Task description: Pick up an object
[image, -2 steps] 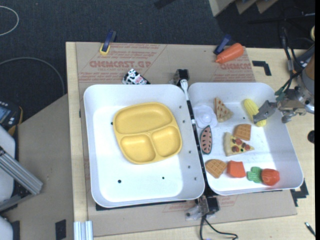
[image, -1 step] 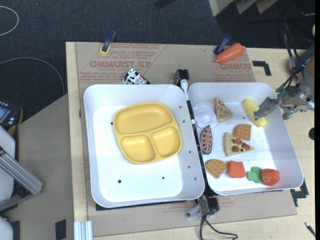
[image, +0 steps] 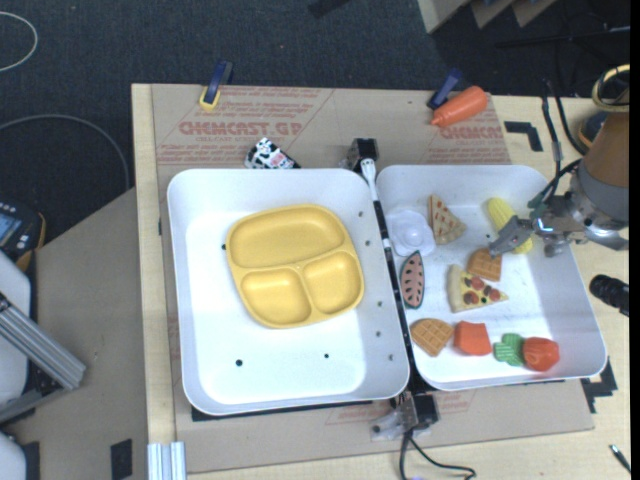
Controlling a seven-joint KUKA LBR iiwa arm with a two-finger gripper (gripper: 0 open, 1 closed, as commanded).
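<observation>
Gripper [image: 512,236] is reaching in from my right over the right bin [image: 572,298], low beside the yellow corn piece [image: 499,211]; I cannot tell its finger state. Just below it I am seeing a waffle piece [image: 486,265] and a pizza slice [image: 474,291]. Crowding nearby are a watermelon slice [image: 412,280] and tomato [image: 541,352]. Left bin [image: 200,268] is holding a yellow divided plate [image: 294,264].

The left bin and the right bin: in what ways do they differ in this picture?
The left bin holds one yellow divided plate, while the right bin holds many small toy foods, such as a watermelon slice and a pizza slice. The arm's end effector is over the right bin, not the left bin. Both are shallow, white and side by side.
</observation>
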